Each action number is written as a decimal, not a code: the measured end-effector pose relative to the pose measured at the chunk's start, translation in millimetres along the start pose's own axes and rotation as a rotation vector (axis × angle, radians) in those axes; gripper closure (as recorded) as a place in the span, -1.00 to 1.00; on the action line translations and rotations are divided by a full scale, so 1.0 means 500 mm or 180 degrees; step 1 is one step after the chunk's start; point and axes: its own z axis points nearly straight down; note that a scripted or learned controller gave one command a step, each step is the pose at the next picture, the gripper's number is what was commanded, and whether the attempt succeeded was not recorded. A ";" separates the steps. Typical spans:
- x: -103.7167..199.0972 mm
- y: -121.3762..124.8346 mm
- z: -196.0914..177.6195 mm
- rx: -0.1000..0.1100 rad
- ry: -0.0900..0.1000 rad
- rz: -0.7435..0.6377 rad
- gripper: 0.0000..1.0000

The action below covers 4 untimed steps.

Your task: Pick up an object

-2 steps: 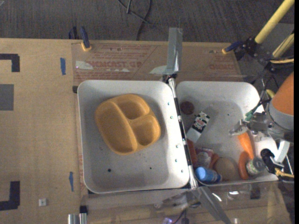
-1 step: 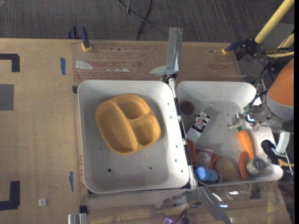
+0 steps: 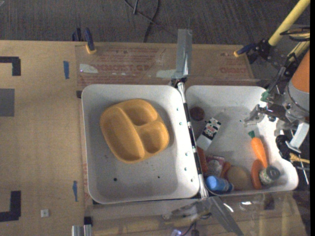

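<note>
The right bin (image 3: 231,100) holds several small objects. An orange carrot (image 3: 259,151) lies near its right wall, with a second orange piece (image 3: 255,175) and a small round can (image 3: 270,173) below it. A white bottle with a black and red label (image 3: 209,132) lies near the left wall, below a dark brown round thing (image 3: 197,113). A brown potato-like lump (image 3: 239,177) and a blue object (image 3: 217,184) sit at the front edge. My gripper (image 3: 258,115) hangs over the bin's right side, just above the carrot's green top, with nothing seen in it.
The left bin (image 3: 98,171) holds an orange divided plate (image 3: 134,130). A taped divider (image 3: 186,127) separates the two bins. The arm (image 3: 298,85) and its cables crowd the right rim. A yellow pole (image 3: 293,16) slants at the top right.
</note>
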 end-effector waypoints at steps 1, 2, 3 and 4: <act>-0.093 -0.041 0.195 0.0000 0.0003 -0.0014 -1.00; -0.070 0.057 0.207 -0.0107 0.0041 -0.0091 -1.00; -0.054 0.111 0.206 -0.0103 0.0036 -0.0346 -1.00; -0.056 0.088 0.207 -0.0137 0.0016 -0.0435 -1.00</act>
